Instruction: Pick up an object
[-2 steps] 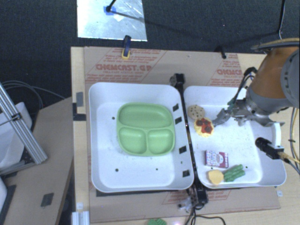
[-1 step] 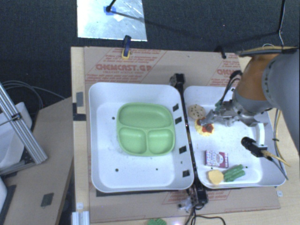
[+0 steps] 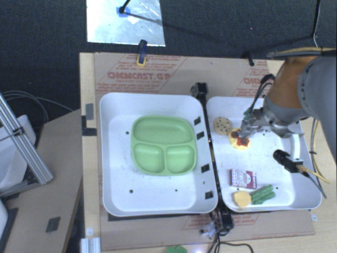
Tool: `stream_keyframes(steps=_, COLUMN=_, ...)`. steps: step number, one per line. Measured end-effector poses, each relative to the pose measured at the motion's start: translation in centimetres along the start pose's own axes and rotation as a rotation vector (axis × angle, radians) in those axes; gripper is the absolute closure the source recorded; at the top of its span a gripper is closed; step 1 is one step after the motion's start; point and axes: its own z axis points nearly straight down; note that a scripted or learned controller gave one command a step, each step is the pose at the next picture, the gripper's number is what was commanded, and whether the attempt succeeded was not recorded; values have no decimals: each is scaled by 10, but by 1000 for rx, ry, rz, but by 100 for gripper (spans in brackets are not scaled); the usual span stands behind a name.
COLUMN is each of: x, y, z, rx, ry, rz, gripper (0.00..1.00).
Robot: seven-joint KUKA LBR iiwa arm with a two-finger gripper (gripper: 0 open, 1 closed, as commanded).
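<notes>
Clearly not finished: nothing lifted yet, every object lying on a bin floor. Down low in the right bin (image 3: 305, 194), the gripper (image 3: 244, 136) poised right over a small yellow-and-red toy (image 3: 240, 141) near the bin's left wall, touching it or very nearly so. Cannot tell how the gripper stands, nor whether anything sits in its grip, since the grey wrist above blocks the sight line. Just beside the toy to the left, a round cookie (image 3: 222, 124); further toward the front, well apart, a red-and-white box (image 3: 243, 178), a yellow piece (image 3: 242, 198) and a green vegetable (image 3: 263, 194) touching each other. Over in the left bin (image 3: 113, 194), a green divided plate (image 3: 163, 145). Still ahead, by this judgement: securing the toy and raising it off the floor.
</notes>
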Motion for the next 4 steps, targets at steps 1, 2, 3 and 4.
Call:
stream_keyframes(steps=1, x=0, y=-1, z=2, rx=4, ry=0, rz=0, gripper=0)
stream_keyframes(steps=2, x=0, y=0, z=-10, rx=0, ry=0, rz=-3, gripper=100)
stream_keyframes(steps=3, x=0, y=0, z=-10, rx=1, ry=0, rz=-3, gripper=0)
stream_keyframes(steps=4, x=-15, y=-16, z=18, rx=15, ry=-2, rz=12, gripper=0)
